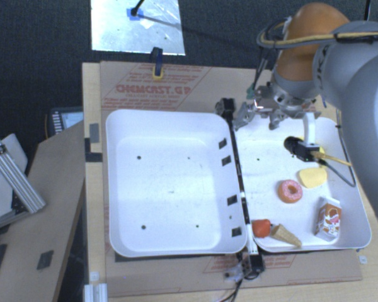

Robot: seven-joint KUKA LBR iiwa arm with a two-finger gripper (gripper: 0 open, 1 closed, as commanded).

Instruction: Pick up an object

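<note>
Gripper (262, 111) above right bin's (264, 168) far edge; open or closed: cannot tell. Doughnut (290, 190), carton (328, 221), cone (285, 234) lie loose toward near edge, free for picking.

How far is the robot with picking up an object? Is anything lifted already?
Done: nothing yet; the donut, yellow piece, carton and cone lie in the right bin. In hand: the gripper hangs over that bin's far end, apart from them, with nothing seen in it. Left: reaching one object, closing on it and lifting it.
</note>
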